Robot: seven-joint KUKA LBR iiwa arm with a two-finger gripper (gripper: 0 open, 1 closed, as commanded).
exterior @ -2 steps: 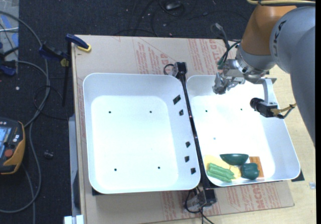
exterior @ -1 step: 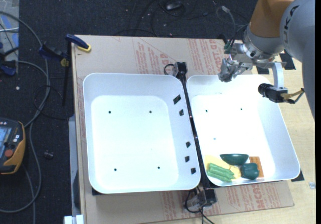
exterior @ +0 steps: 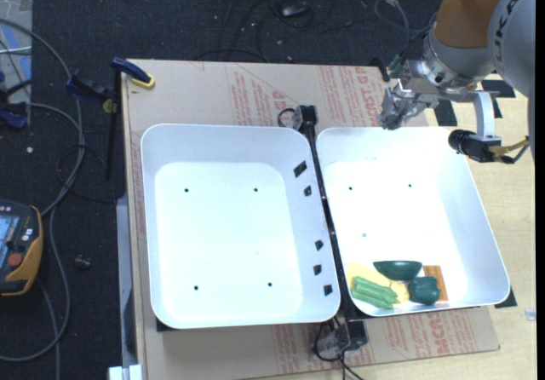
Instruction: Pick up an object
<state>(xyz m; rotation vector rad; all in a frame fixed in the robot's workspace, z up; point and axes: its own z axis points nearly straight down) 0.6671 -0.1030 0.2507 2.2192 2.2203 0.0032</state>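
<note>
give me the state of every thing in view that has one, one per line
end effector: raised over the right bin's far rim, holding nothing visible
right bin: holds a cluster of items in its near corner
left bin: no items seen in it
dark green bowl-shaped item: lying in the cluster, not gripped
light green ridged item: lying flat, not gripped

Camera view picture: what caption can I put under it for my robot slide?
Robot gripper hovers at the far edge of the right bin, whose near corner holds small green objects.

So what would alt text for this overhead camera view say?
A grey and orange robot arm's hand hovers over the far edge of the right white bin, where green objects cluster in the near corner. The left bin sits alongside.
</note>
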